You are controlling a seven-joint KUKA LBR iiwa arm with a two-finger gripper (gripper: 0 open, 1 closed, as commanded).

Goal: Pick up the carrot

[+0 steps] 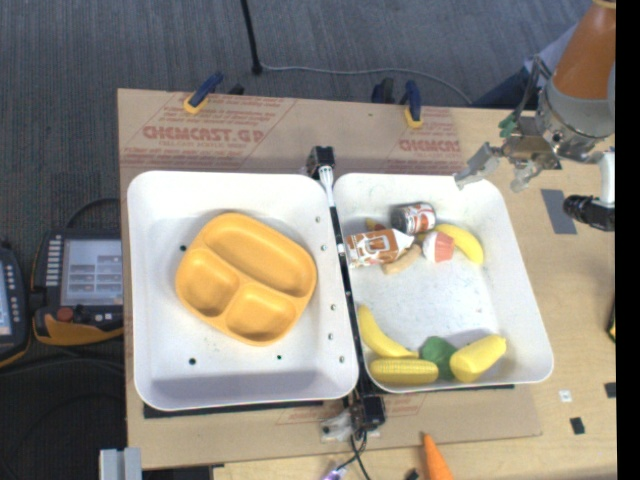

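jaws [497, 168] spread, empty, over right bin's [520, 268] far rim | carrot [436, 460] well below them on desk [580, 368]; likely fell outside

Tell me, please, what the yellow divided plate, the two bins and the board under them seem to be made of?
The yellow divided plate looks like moulded plastic: uniform colour, rounded compartments, soft sheen. The left bin and right bin seem thin formed white plastic, semi-matte, with rolled rims. The board looks like brown masking paper over a sheet, printed in red, possibly acrylic beneath.

carrot [433, 459]: cut by bottom edge | arm [585, 53]: cropped top right (wrist upward) | can [412, 217] label: perhaps unreadable
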